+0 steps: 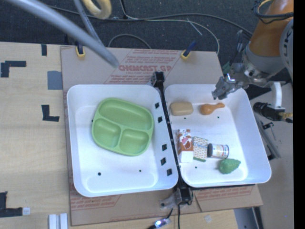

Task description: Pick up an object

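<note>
The right bin (252, 123) holds a tan bread-like lump (181, 108), an orange pear-shaped piece (210, 108), a red-and-white packet (185, 141), a small jar lying on its side (218, 150) and a green leafy piece (229, 166). My gripper (222, 90) hangs over the bin's far right corner, just right of and above the orange piece. Nothing shows between its fingers.
The left bin (78, 142) carries a green divided plate (123, 126). A black divider (164, 123) runs between the bins. Cables lie on the dark floor behind, and a grey pole (62, 23) crosses the upper left.
</note>
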### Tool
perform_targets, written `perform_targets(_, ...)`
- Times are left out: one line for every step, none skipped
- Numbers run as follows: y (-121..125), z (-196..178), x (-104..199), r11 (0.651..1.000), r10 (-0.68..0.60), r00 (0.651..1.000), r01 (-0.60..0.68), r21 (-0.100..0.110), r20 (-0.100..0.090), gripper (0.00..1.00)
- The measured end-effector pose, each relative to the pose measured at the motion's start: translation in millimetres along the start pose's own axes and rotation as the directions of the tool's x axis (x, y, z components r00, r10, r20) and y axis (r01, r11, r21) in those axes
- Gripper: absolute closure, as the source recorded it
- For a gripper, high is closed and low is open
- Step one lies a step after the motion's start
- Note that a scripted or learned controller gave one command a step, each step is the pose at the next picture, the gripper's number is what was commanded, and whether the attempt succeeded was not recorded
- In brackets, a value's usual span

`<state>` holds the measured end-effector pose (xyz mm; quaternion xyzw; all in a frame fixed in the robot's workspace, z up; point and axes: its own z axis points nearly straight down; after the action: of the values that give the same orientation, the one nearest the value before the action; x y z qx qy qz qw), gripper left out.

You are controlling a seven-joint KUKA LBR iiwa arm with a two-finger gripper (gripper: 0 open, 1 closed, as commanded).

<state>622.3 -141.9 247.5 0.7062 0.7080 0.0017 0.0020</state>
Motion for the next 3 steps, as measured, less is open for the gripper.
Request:
perform_targets(-12.6,9.8,55.8,1.000,-0.003,1.000,0.003,0.008,-0.002,1.00)
perform_targets(-18.0,2.7,111.5,1.000,-0.004,1.000,0.004,0.007,-0.003,1.00)
perform_targets(-11.0,9.5,167.6,1.000,-0.004,1.000,0.004,0.007,-0.001,1.00)
